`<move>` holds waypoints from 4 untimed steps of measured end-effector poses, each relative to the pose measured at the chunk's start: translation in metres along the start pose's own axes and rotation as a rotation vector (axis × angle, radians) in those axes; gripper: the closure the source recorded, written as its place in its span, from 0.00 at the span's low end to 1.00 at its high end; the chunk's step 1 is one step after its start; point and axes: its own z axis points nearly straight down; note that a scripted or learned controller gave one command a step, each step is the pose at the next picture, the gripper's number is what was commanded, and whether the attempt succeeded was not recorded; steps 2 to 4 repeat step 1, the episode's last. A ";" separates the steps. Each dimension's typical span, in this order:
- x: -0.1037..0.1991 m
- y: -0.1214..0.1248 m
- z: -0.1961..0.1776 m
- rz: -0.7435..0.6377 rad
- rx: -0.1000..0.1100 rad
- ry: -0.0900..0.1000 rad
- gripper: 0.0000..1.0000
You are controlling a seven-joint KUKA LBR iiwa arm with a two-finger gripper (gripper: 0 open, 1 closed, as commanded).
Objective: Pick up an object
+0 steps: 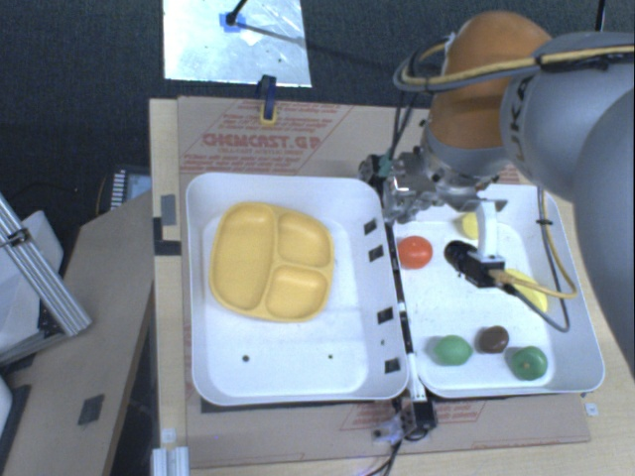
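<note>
The pincer (405, 194) hangs at the far left corner of the right bin (585, 350). How wide it stands cannot be told. An orange-red ball (414, 253) lies just nearer than it, seemingly untouched. Well beyond that sit a green lump (451, 349) and a brown lump (492, 339). To the pincer's left lies a yellow tray (270, 261).

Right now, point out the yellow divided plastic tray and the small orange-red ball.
yellow divided plastic tray (273, 263), camera view, on the middle ridge where its compartments meet.
small orange-red ball (414, 253), camera view, on its top.
</note>
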 end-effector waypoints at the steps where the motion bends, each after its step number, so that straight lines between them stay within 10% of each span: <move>1: 0.058 -0.008 0.014 0.000 0.002 0.000 1.00; 4: 0.058 -0.008 0.014 0.000 0.002 0.000 1.00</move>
